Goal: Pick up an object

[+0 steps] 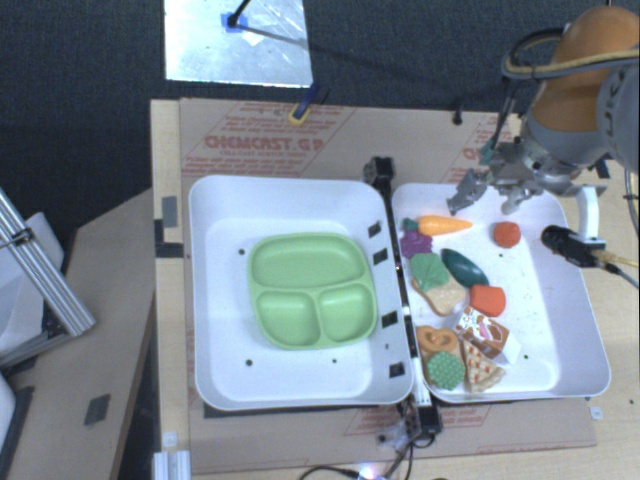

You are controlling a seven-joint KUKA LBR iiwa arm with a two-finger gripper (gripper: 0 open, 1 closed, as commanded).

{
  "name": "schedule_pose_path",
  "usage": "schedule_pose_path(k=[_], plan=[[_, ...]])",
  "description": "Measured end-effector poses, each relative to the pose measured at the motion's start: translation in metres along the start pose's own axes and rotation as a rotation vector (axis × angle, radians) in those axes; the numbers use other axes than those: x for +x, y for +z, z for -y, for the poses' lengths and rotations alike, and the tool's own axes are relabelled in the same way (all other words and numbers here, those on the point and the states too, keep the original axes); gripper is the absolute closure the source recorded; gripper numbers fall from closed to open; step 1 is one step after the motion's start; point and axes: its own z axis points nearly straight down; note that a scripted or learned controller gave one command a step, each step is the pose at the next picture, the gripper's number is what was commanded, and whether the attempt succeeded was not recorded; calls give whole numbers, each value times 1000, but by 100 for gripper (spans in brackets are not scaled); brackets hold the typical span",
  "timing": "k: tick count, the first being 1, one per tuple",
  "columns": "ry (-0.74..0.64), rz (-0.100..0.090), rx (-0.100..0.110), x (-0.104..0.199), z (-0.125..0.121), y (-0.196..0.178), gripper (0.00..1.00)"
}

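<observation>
Claw (490, 194) hangs over the far end of the right bin (575, 353), two grey fingers spread apart w/ nothing between them, tips pointing down. The nearest pickable thing is the toy carrot (445, 225): it lies in the same bin just toward the camera from the claw and a bit toward the left bin (215, 268), near but not touching the fingers. Its long axis runs across the bin, orange point aimed at the arm side, green-purple top (411, 229) toward the divider between bins. So, as I judge it, the move turns on a short shift toward the carrot plus lining the finger gap across that axis, i.e. closing over the thin width, not along the length. A small red piece (506, 234) sits on the other side of the carrot tip, also close to the claw, apart from it. Rest of the toy food clusters nearer the camera than the carrot. Green divided plate (308, 290) sits in the left bin, well apart.
</observation>
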Motion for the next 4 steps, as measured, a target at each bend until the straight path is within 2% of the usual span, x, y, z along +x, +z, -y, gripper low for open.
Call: schedule_pose_path(k=[1, 3, 4], plan=[[-2, 1, -12, 0, -2, -7, 0], [1, 1, -7, 0, -3, 117, 0], [0, 1, -11, 0, -4, 134, 0]])
